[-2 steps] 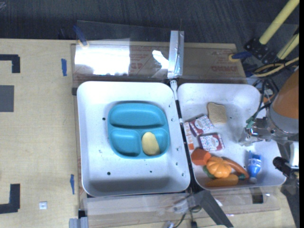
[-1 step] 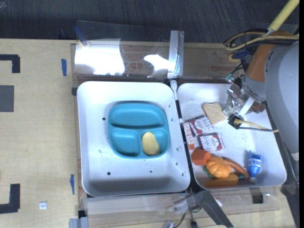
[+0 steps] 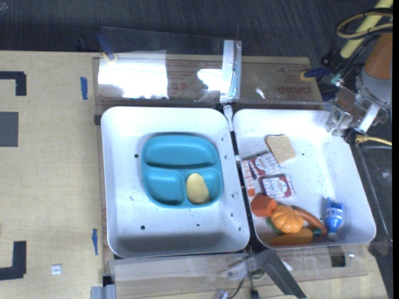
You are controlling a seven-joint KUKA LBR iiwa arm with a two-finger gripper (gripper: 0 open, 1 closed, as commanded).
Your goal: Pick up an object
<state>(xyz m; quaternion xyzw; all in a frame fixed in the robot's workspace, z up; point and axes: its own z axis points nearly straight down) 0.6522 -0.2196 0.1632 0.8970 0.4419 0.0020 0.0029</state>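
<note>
The gripper (image 3: 346,118) is seen at the top right corner of the right bin (image 3: 355,167), just over its rim, and nothing is held in it — how wide it is set cannot be told from here. No one object is named in the task, so any thing in this bin could be picked. The nearest one is judged to be the slice of bread (image 3: 281,147), which lies down and to the left of the gripper, with bare white floor between them. It is set at a slant, its long side running from upper left to lower right. Just below it two small packets (image 3: 270,174) are laid, one above the other. Farther down, by the front wall, a pile of toy food is found: an orange pumpkin (image 3: 288,220) is pressed against a red piece (image 3: 263,205), and a small blue bottle (image 3: 333,215) is stood to their right. These are packed close, so a grab there could be spoiled. Nothing is seen in the way of the bread. In the left bin (image 3: 118,167) a blue divided tray (image 3: 181,170) is kept, with a yellow egg-shaped thing (image 3: 197,187) in its lower right part — well apart from the gripper.
</note>
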